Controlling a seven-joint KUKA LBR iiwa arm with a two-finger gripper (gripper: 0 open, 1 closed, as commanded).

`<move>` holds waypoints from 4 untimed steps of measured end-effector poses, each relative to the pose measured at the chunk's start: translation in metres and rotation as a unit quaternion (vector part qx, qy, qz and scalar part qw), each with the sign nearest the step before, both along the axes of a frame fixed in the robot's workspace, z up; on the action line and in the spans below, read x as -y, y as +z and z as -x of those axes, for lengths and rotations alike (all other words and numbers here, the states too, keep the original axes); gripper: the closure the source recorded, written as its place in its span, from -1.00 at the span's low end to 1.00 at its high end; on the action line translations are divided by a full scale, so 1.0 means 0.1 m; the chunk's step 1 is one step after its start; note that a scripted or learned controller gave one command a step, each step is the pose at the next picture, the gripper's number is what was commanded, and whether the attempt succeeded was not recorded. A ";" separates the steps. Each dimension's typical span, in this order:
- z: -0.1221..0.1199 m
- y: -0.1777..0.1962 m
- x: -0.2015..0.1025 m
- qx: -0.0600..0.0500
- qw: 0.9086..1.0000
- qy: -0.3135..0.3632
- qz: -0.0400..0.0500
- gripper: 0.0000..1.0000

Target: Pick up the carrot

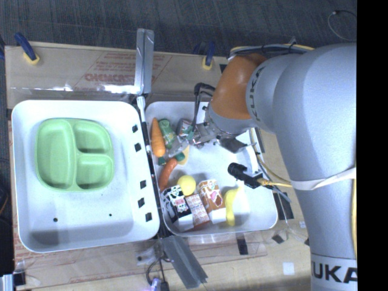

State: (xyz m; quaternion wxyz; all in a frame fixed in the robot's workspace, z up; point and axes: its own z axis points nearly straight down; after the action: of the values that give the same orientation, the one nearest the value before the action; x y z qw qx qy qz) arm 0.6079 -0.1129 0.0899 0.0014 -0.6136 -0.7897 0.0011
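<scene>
Carrot (157, 137) lies in the right bin (267, 220), hard against its left wall at roughly 10 o'clock of the bin, long axis running 12-to-6. A second orange piece (167, 172), maybe another carrot or a pepper, sits just below it at 8 o'clock, tilted. Green-wrapped items (169, 133) touch the carrot's right side, so access there is tight.

Gripper (195, 133) is down inside the bin near 12 o'clock, just right of the carrot, over the small packaged clutter (185, 128). Can't tell if the claw is open or closed: the wrist and orange band (233, 93) block the fingertips. Nothing visibly between the fingers.

Bottom of the bin, 5 to 7 o'clock: lemon (187, 183), banana (231, 204), cartons (195, 206) packed in a row, well apart from the carrot.

Left bin (30, 229) holds a green divided tray (74, 153), not relevant.

Judgement: pre-grasp stage. The wall limits finger clearance on the carrot's left, so a grasp across its width looks risky; likely miss or grabs the green packet.
</scene>
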 end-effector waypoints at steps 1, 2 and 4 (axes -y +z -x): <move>0.72 0.00 -0.02 -0.001 1.000 -0.017 0.000 -1.00; -0.16 0.00 0.14 0.000 0.984 -0.177 0.000 -1.00; -0.41 -0.02 -0.01 -0.020 0.930 -0.367 0.005 1.00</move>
State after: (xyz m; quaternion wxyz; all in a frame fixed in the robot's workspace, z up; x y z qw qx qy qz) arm 0.6484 -0.1116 0.0882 0.0146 -0.8605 -0.5090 0.0164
